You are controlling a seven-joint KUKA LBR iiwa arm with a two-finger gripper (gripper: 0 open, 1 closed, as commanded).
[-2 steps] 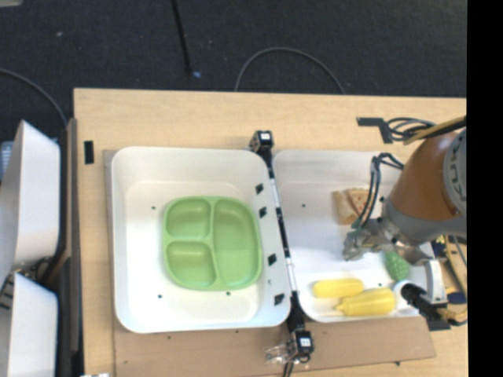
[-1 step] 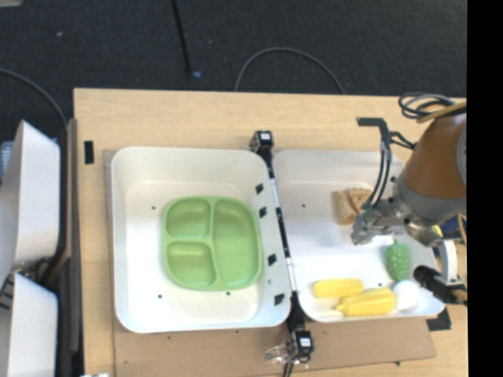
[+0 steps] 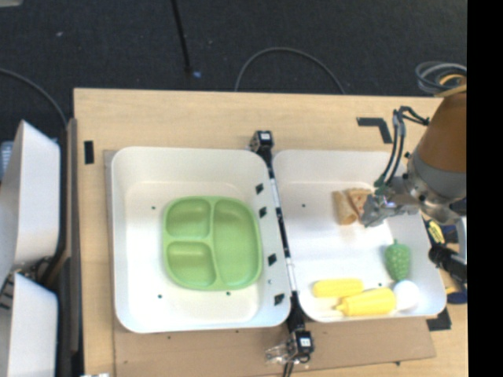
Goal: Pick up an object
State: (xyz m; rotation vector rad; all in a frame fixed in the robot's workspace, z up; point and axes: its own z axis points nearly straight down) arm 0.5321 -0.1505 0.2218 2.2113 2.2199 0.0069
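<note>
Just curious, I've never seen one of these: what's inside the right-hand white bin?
The right bin holds a tan bread-like piece, a green toy, two yellow corn-like pieces and a white ball. The gripper covers part of the tan piece.

Light is even & fairly bright from overhead; the white bins (image 3: 189, 163) look nearly washed out, w/ soft faint shadows along their inner walls. Pic is low-res, slightly soft throughout, dark floor (image 3: 118, 30) grainy.

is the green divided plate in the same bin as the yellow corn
No, the green divided plate lies in the left bin, while the yellow corn lies in the right bin.
</note>
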